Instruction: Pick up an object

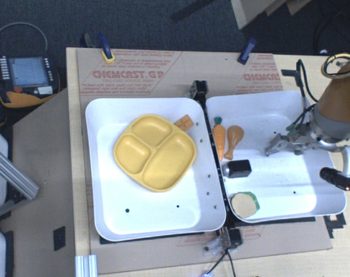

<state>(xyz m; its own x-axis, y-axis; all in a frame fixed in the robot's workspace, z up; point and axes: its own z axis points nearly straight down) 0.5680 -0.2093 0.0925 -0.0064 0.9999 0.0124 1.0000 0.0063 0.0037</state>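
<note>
Candidate objects sit along the left side of the right bin (pixel 313 198): one carrot (pixel 219 139), one tan drumstick-shaped piece (pixel 233 138) just beside it, one black block (pixel 238 168) nearer, one round tan-and-green piece (pixel 244 204) at the near-left corner. Gripper (pixel 273 147) hovers right of the carrot pair, well apart from all four; whether its claw is apart or together cannot be told, and nothing is visibly held. Judgement: go for the black block, which lies clear of its neighbours; centre over it, then descend square. Left bin (pixel 100 154): one yellow divided plate (pixel 155 152), one small orange-brown piece (pixel 184 122) at its far-right edge.
</note>
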